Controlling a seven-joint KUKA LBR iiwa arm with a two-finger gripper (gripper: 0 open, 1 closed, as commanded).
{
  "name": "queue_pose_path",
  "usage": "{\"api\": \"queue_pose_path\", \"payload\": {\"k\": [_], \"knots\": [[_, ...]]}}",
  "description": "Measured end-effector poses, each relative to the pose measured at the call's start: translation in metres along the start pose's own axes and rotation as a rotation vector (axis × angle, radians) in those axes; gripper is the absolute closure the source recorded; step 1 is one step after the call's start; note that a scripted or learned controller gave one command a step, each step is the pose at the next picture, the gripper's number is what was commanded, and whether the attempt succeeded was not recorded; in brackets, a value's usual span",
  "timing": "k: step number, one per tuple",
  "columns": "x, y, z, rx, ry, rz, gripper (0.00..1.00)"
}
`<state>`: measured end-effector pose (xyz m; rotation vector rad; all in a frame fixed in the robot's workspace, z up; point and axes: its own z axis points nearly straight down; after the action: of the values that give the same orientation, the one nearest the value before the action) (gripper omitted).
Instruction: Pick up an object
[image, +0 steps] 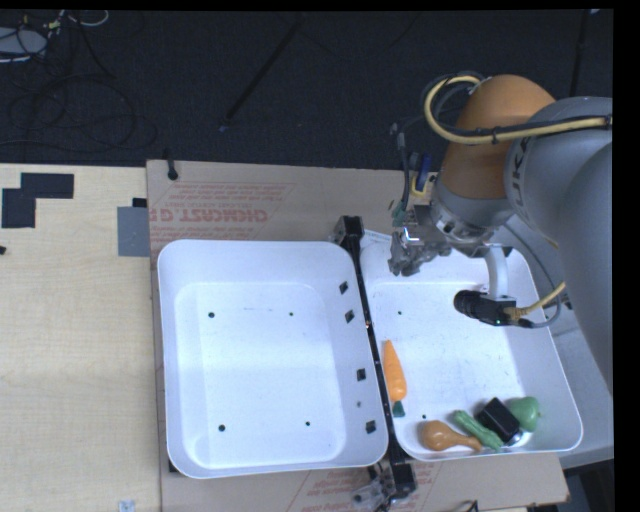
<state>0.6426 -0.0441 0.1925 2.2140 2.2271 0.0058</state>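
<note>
An orange carrot-shaped toy (394, 370) lies along the left wall of the right bin (540, 345). At that bin's near edge lie a tan gourd-shaped piece (446, 435), a green piece (478, 428), a black block (498, 419) and a green rounded piece (524, 409), packed close together. My gripper (406, 256) hangs above the far left corner of the right bin, well away from those objects. I see nothing held at its tip.
The left bin (185, 300) sits beside the right one, joined by a black clip strip (362, 330). A black cable connector (486, 306) hangs over the right bin. The arm's grey body (570, 200) fills the right side.
</note>
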Motion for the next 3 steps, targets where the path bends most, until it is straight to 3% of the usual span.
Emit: {"api": "queue_pose_path", "payload": {"k": [1,2,3], "knots": [[0.109,-0.04,-0.065,0.002,0.003,-0.005,1.0],[0.102,-0.039,-0.07,0.009,-0.001,0.002,1.0],[0.179,-0.035,-0.065,0.006,0.0,0.0,1.0]]}}
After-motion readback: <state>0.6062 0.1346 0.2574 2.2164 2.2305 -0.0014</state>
